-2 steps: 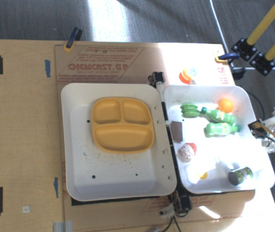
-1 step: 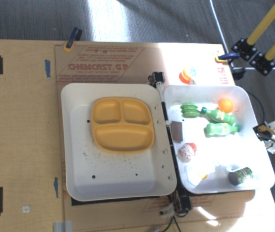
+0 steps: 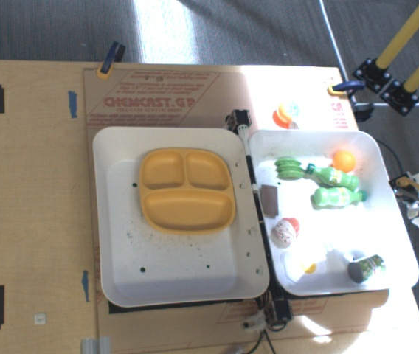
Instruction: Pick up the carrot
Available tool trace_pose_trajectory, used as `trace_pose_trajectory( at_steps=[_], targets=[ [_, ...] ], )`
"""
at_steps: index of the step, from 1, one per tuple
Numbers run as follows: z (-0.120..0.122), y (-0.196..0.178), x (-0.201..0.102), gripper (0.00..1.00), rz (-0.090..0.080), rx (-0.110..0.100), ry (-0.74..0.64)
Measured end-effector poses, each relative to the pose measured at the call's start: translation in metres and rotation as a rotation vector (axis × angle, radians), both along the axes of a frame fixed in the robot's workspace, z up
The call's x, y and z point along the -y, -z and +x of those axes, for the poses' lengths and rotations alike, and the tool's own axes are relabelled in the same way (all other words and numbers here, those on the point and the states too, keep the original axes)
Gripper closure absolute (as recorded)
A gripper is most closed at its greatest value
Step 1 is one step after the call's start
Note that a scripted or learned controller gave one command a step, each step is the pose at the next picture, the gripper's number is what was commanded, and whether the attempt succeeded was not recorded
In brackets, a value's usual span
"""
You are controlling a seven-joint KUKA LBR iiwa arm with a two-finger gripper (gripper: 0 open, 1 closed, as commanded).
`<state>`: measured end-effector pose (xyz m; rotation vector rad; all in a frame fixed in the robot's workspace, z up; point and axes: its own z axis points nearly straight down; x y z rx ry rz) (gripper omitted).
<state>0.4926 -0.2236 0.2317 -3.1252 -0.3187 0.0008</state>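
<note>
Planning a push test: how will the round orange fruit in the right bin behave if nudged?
The orange fruit looks round, so it would probably roll rather than slide. A green bottle lies right beside it and may block a roll that way.

Two white bins [image 3: 113, 220] [image 3: 394, 227]; one yellow tray [image 3: 187, 190]; two green bottles [image 3: 336, 196] [image 3: 333, 175].

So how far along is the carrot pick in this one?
Nothing looks done yet. No toy is lifted: the green bottles, the orange ball and the other small toys all lie in the right bin. The yellow divided plate sits in the left bin. I cannot pick out a carrot with certainty in the glare. Left: the whole job of reaching in, gripping and lifting.
</note>
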Motion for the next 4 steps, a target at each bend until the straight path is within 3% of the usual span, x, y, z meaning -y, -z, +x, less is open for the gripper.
trace_pose_trajectory(
  at_steps=[1, 2, 3, 4],
  targets=[
    [0.082, -0.021, 0.000, 1.00, 0.000, 0.000, -0.093],
    [0.086, -0.006, -0.001, 1.00, 0.003, -0.003, -0.186],
    [0.108, 0.001, -0.001, 1.00, -0.001, 0.001, -0.357],
    [0.082, 0.005, 0.000, 1.00, 0.002, -0.002, -0.350]
  ],
)
